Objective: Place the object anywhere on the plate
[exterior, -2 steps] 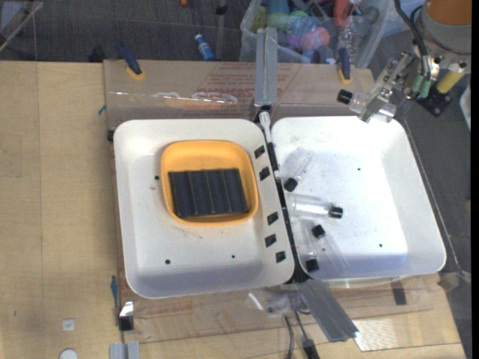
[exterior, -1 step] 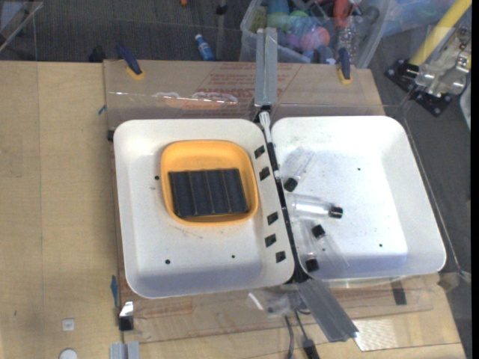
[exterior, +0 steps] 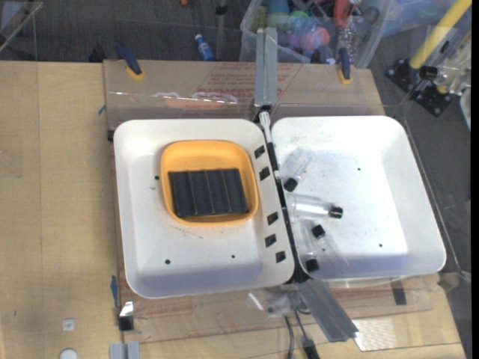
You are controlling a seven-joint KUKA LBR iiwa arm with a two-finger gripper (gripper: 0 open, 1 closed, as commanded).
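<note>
An orange plate [exterior: 206, 149] with a raised rim sits in the left white bin [exterior: 142, 223], toward its back and middle. A black ribbed rectangular object [exterior: 207, 191] lies flat on the plate and covers most of its floor. It lies square to the plate and inside the rim.
The right white bin [exterior: 382, 200] holds a few clear tubes with black caps [exterior: 318, 211] near its left wall, one [exterior: 294, 170] further back. A ridge with black marks [exterior: 269, 193] divides the bins. A clear box of colourful toys [exterior: 322, 10] stands behind the bench.
</note>
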